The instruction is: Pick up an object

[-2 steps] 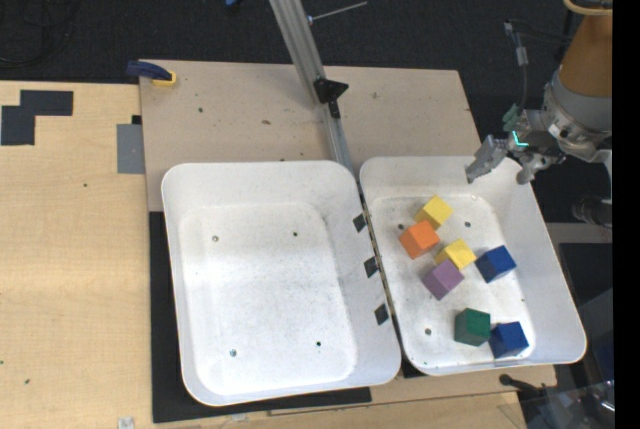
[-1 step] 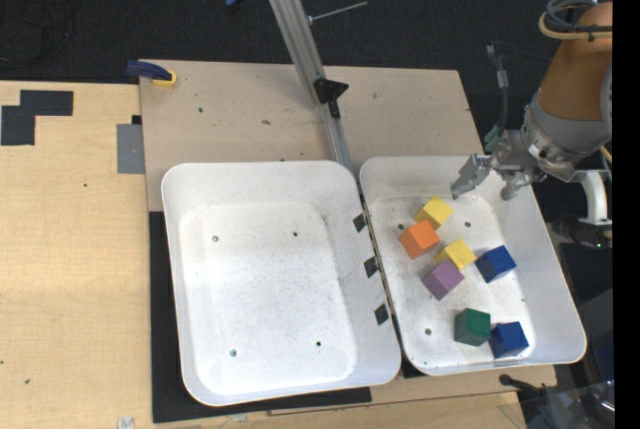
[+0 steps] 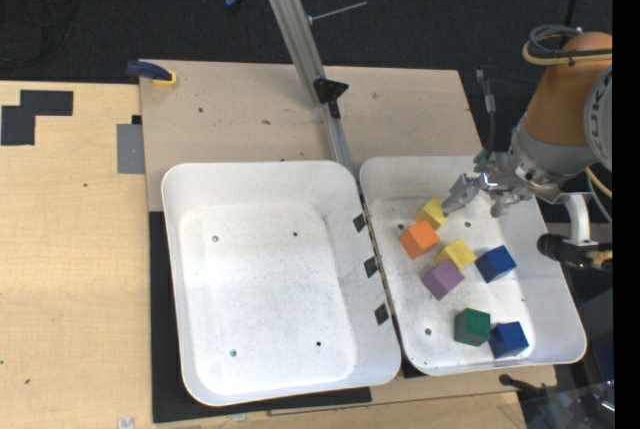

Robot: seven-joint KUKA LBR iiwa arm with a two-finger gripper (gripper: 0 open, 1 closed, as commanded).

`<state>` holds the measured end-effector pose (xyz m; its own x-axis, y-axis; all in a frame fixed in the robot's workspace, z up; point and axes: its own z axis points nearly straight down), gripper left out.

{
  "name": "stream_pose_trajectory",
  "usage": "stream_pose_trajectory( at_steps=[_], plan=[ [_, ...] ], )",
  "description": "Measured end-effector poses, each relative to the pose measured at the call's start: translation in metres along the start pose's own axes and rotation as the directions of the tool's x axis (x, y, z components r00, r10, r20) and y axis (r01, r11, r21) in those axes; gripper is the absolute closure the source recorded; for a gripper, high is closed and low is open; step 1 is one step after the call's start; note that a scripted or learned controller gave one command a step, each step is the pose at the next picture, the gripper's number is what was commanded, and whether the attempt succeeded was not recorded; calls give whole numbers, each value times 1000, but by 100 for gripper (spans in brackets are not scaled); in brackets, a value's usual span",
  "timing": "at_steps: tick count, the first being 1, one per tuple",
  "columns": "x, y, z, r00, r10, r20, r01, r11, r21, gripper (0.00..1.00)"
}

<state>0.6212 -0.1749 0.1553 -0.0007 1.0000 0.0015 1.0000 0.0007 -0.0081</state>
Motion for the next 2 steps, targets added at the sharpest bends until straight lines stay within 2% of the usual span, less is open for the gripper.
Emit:
stream_pose_trajectory(
  at_steps=[1,2],
  plan=[
    [-2,13,41,1000,0,-3,0,1000,-13,0],
    [-5,14,26,1000,0,3,0,1000,-21,100]
  ],
)
